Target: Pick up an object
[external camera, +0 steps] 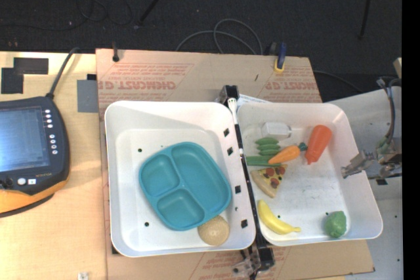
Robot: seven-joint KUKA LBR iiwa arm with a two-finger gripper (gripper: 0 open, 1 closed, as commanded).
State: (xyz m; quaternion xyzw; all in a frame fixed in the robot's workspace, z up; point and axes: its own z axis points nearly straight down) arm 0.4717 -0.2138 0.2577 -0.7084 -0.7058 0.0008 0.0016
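Note:
The left white bin (125, 134) holds a teal divided plate (184, 185) and a round tan bun (214, 231) at its front edge. In the right white bin (357, 206) lie several toy foods. An orange-red pepper (317, 142) sits at the back right, with a carrot (284, 155) and green bean pods (267, 144) beside it. A pizza slice (270, 179) lies near the divider. A yellow banana (277, 220) rests at the front, and a green broccoli piece (336, 224) sits in the front right corner. A small white object (275, 130) lies at the back.
Both bins rest on a cardboard sheet (197, 79). A control tablet (26, 147) lies on the bench at the far left. A metal bracket with cables (373, 166) stands just outside the right bin's right wall. A blue clip (281, 57) sits at the cardboard's back edge.

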